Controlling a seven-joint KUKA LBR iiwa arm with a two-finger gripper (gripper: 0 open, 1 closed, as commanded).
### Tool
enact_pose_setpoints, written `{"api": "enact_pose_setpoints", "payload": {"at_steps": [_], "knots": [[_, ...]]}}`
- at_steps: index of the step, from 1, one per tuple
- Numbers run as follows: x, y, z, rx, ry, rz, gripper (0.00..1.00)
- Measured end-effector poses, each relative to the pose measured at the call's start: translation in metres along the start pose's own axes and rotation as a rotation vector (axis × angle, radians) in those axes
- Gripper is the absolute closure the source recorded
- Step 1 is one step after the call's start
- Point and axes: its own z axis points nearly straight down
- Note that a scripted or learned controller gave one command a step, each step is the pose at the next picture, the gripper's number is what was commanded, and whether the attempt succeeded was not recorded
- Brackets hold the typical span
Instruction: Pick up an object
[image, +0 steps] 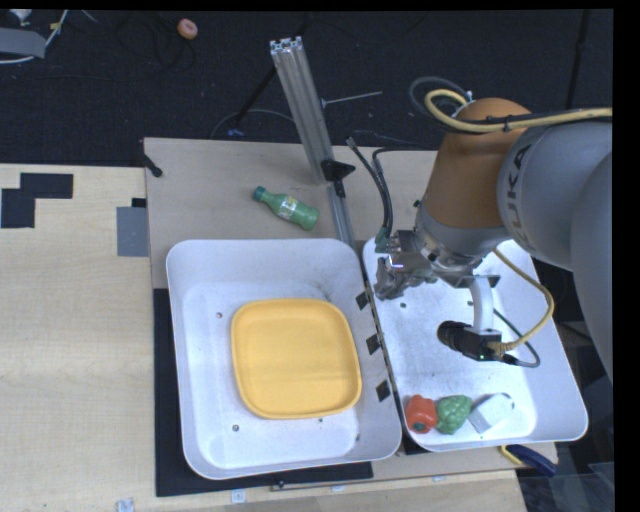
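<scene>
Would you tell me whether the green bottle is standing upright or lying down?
Lying down: the green bottle rests on its side on the bench, behind the left bin.

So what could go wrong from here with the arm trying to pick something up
The gripper sits near the divider at the top of the right bin, while the red piece, green piece and white piece are packed together along that bin's near wall. A grasp there may catch two at once or hit the wall. The yellow plate lies flat in the left bin, offering little edge to pinch. The loose cable could snag.
</scene>
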Motion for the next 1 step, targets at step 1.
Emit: {"api": "enact_pose_setpoints", "payload": {"at_steps": [1], "knots": [[0.0445, -0.0076, 0.0010, -0.001, 0.000, 0.000, 1.00]]}}
